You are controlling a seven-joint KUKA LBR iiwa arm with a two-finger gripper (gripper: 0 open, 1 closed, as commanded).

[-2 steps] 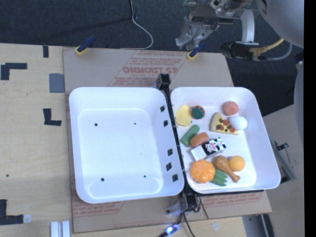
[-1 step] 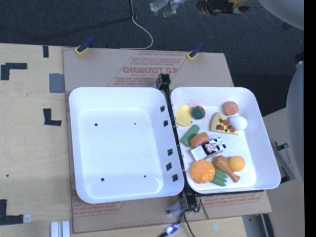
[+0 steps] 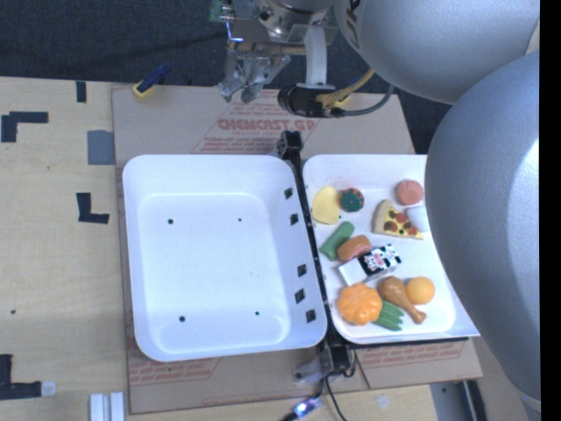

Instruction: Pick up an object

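Toys crowd the right bin [image 3: 438, 160]: a pizza slice [image 3: 396, 220], an orange pumpkin [image 3: 359, 303], a drumstick [image 3: 401, 295], a yellow piece [image 3: 326, 205] and others, most touching a neighbour. Beside it you have the left bin [image 3: 210, 178]. Your gripper [image 3: 247, 84] hangs above the desk [image 3: 53, 235], beyond the bins' far edge and well apart from every toy (whether the fingers are spread or pressed together, you cannot tell). Nothing is between them. Expect trouble from the clutter: coming down among packed toys, you may nudge neighbours, catch two pieces, or clamp on a rounded one that slips free.
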